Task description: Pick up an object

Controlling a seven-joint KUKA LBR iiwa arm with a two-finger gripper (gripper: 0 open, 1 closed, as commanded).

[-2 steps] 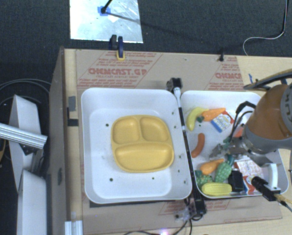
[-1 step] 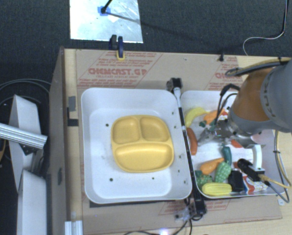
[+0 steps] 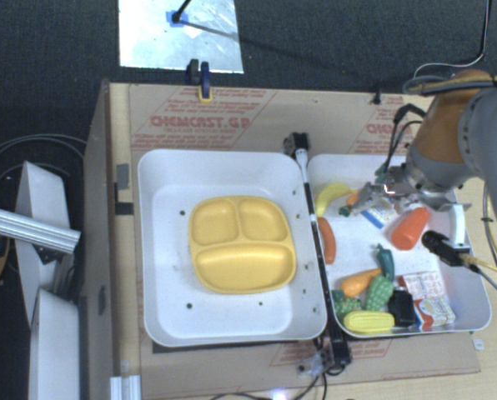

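- The fingers (image 3: pixel 369 202) are hanging low over the back part of the right bin (image 3: pixel 482 311), at the end of the grey arm (image 3: pixel 482 136) that is reaching in from the right; the metal there is blurring together, so I cannot tell whether they are parted or closed, and nothing is showing between them.
- The nearest candidate, a small white and blue packet (image 3: pixel 380 216), is lying just beside the fingers on the near side, seemingly touching or almost under them.
- A yellow banana (image 3: pixel 332 196) is lying just to the left of the fingers, against the bin's dividing wall, its long axis running roughly left to right.
- A fat orange-red piece (image 3: pixel 409 228) is sitting near them towards the front right, tilted on a diagonal.
- The remaining toys, among them the corn cob (image 3: pixel 367 322), are crowding the front of the bin, well apart from the fingers.
- Judging from this, the packet is looking like the shortest reach: a small drop towards the front.
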